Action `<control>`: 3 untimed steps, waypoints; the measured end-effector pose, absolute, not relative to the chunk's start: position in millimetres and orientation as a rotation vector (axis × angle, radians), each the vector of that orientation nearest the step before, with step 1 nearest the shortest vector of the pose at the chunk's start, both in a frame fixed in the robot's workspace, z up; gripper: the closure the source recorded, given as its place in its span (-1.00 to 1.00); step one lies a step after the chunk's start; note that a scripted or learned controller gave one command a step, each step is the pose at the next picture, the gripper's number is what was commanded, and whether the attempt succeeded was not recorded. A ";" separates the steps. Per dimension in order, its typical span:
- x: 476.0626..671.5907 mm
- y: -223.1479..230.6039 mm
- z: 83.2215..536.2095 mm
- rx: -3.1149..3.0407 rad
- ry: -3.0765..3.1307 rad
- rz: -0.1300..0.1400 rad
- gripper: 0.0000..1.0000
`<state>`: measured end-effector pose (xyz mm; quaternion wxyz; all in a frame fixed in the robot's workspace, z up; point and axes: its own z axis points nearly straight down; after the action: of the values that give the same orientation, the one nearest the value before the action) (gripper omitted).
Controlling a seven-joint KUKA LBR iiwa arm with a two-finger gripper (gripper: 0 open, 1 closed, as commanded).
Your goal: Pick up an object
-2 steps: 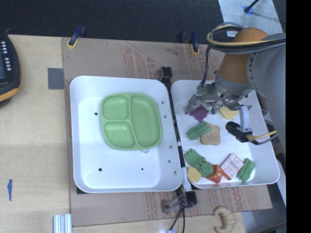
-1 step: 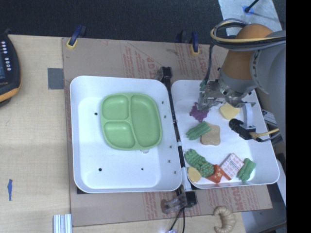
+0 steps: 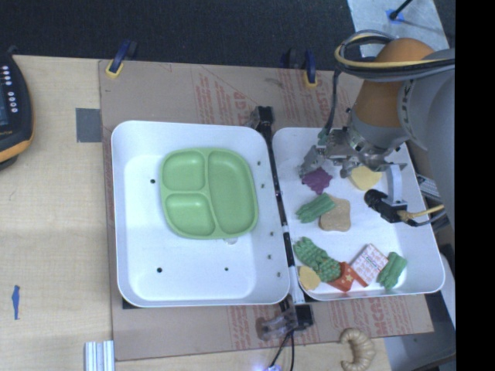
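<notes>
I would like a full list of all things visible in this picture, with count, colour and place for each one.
bins: 2, white, side by side on the bench
divided plate: 1, light green, in left bin
purple piece: 1, purple, right bin, just below the gripper
green pieces: 3, green, right bin, middle and near edge
tan piece: 1, tan, right bin, middle
yellow piece: 1, yellow, right bin, far side
red-and-white packet: 1, right bin, near edge
clamps: 2, blue and yellow, far board edge
gripper: 1, grey, over right bin
</notes>
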<state>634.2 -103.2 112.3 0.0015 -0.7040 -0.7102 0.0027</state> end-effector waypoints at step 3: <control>656.9 -130.2 92.6 -2.221 -2.223 0.002 -1.00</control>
<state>656.9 -130.2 92.6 -0.0004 -0.7067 -0.7075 0.0007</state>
